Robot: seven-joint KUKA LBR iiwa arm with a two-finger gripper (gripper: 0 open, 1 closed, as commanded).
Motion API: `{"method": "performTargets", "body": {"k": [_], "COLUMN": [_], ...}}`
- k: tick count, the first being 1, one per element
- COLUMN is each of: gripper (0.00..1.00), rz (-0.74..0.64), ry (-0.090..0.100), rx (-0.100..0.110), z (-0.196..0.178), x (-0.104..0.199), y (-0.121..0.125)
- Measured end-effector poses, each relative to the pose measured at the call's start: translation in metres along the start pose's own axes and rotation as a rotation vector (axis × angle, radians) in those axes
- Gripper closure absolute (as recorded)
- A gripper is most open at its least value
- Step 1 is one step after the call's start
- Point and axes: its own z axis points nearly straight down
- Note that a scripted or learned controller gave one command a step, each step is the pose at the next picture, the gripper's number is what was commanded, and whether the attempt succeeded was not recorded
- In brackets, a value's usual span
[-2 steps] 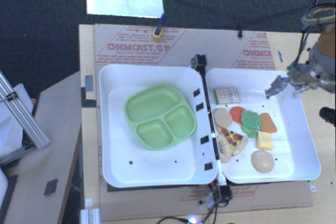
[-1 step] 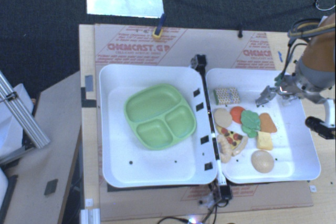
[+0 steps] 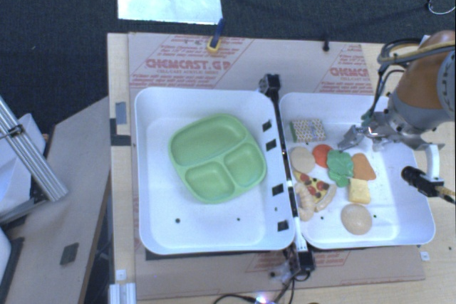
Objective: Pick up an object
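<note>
The right bin (image 3: pixel 410 235) holds several toy foods. A speckled block (image 3: pixel 308 129) lies at the back, with a beige oval (image 3: pixel 302 158) and a red slice (image 3: pixel 322 153) in front of it. A green leaf (image 3: pixel 340 166), an orange piece (image 3: pixel 365 167) and a yellow block (image 3: pixel 360 191) sit mid-bin. A pizza slice (image 3: pixel 313 189) and a round beige bun (image 3: pixel 356 218) lie nearer the front. My gripper (image 3: pixel 360 135) hangs low over the bin's back right part, just behind the green leaf and orange piece. Nothing is visibly held.
The left bin (image 3: pixel 157 224) carries a green divided plate (image 3: pixel 216 156). A black divider with clips (image 3: pixel 281 153) runs between the bins. The arm's orange band (image 3: pixel 427 78) and cables lean in over the right bin's far right rim.
</note>
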Motion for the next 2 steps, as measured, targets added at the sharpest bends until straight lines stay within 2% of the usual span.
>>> {"method": "performTargets", "body": {"k": [1,2], "gripper": [0.00,1.00], "rz": [0.001,0.000], "ry": [-0.002,-0.003], "rx": [-0.005,-0.012], "z": [0.025,0.012], "x": [0.000,0.000], "y": [0.002,0.004]}}
